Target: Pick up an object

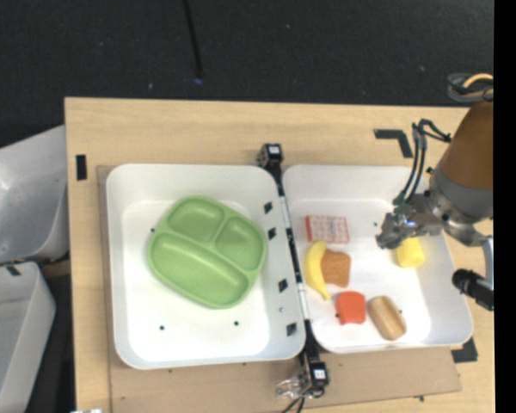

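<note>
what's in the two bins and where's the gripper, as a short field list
left bin: green divided plate
right bin: pink-red packet, banana, orange-brown piece, red block, tan bread roll, yellow object
touching: banana against orange-brown piece
gripper: over right bin, beside yellow object
grip: finger state unclear
arm: enters from right

Robotics lab: wooden bench (198,127), two white bins (120,231), toy food (351,306).
</note>
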You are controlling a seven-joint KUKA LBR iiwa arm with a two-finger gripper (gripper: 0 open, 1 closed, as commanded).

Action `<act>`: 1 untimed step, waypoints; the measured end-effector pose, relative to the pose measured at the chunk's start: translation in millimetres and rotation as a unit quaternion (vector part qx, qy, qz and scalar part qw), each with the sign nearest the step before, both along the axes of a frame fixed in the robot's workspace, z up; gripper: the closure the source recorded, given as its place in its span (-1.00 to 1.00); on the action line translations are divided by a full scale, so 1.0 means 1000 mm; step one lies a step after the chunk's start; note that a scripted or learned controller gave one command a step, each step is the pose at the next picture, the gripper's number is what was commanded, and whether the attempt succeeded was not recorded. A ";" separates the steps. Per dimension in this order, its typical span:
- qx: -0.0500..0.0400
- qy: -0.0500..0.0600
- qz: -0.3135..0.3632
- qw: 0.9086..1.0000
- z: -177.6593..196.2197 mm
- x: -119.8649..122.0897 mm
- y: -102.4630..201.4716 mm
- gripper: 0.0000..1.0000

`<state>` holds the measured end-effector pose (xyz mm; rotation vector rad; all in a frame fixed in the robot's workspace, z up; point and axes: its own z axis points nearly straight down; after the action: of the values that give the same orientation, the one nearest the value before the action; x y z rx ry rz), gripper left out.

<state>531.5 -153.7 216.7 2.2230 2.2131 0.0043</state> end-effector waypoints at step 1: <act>0.000 -0.001 0.004 1.000 0.054 0.002 -0.001 1.00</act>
<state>533.4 -154.8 271.0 2.2123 2.2201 0.0066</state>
